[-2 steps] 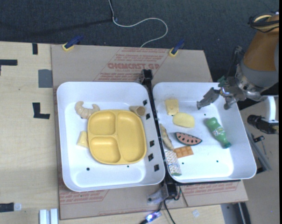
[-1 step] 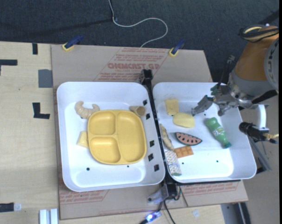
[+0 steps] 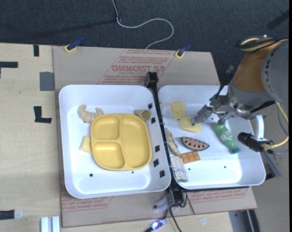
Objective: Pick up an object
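Note:
My gripper (image 3: 202, 116) hangs low over the back half of the right bin (image 3: 233, 178), its dark fingers right above a pale yellow cheese wedge (image 3: 189, 125). A second yellow cheese piece (image 3: 177, 110) lies just behind it. To the right of the fingers lies a green bottle (image 3: 226, 136). In front of them rest a watermelon slice with dark seeds (image 3: 194, 143) and an orange cracker (image 3: 190, 157). I see nothing lifted between the fingers.
The left bin (image 3: 73, 178) holds a yellow divided plate (image 3: 121, 141), a tan curled piece (image 3: 88, 113), a yellow wedge (image 3: 85, 144) and a small brown item (image 3: 145, 114). A tan strip (image 3: 172, 142) and a wrapped item (image 3: 178, 168) lie along the right bin's left wall.

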You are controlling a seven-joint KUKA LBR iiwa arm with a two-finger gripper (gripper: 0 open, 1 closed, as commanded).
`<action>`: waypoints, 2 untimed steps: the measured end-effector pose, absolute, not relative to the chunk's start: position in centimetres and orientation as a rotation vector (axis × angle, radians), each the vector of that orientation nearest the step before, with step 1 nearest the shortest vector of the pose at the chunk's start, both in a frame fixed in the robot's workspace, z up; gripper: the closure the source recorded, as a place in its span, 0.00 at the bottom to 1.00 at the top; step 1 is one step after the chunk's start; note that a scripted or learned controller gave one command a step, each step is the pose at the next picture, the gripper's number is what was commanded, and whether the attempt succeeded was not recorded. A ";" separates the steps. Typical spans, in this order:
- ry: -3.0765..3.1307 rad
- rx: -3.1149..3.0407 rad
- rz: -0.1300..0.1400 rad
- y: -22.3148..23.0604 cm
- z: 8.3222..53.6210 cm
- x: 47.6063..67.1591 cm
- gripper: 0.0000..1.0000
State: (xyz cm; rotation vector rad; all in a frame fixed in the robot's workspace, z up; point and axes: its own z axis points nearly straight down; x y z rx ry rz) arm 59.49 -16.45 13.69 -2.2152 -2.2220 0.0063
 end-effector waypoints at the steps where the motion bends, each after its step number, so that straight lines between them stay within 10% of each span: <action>1: -2.223 -2.217 0.005 -16.3 8.3 59.4 0.00; 2: -2.224 -2.218 0.002 -16.3 9.7 59.5 1.00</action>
